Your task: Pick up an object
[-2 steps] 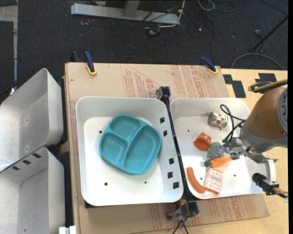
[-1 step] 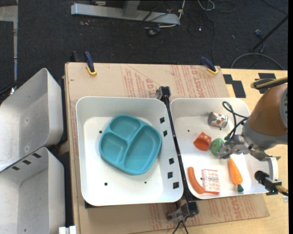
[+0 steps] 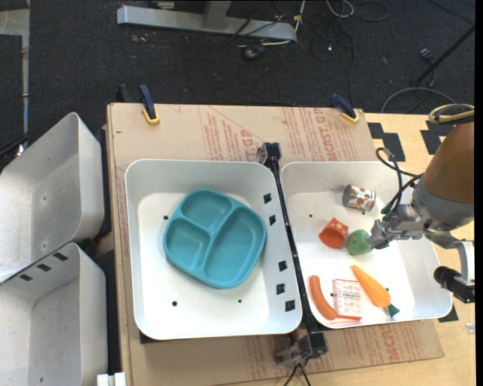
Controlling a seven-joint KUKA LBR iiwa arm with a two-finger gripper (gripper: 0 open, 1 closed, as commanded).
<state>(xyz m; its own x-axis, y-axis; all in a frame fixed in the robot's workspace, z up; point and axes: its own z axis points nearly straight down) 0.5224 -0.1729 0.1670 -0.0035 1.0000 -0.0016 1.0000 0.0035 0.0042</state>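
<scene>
From above, a brown board (image 3: 226, 128) clamped at its far edge carries two white bins over dark carpet strewn with cables (image 3: 355, 15). The left bin (image 3: 143, 226) holds a teal divided plate (image 3: 215, 237). The right bin (image 3: 423, 271) holds a small can (image 3: 359, 197) at the far side, an orange cup (image 3: 333, 233), a green ball (image 3: 358, 241), a carrot (image 3: 373, 286), a red sausage (image 3: 322, 298) and a packet (image 3: 348, 295). The gripper (image 3: 379, 235) sits just right of the green ball; whether it is clenched or released cannot be told.

Arm in from right, end effector (image 3: 379, 235) low, wrist bent.
</scene>
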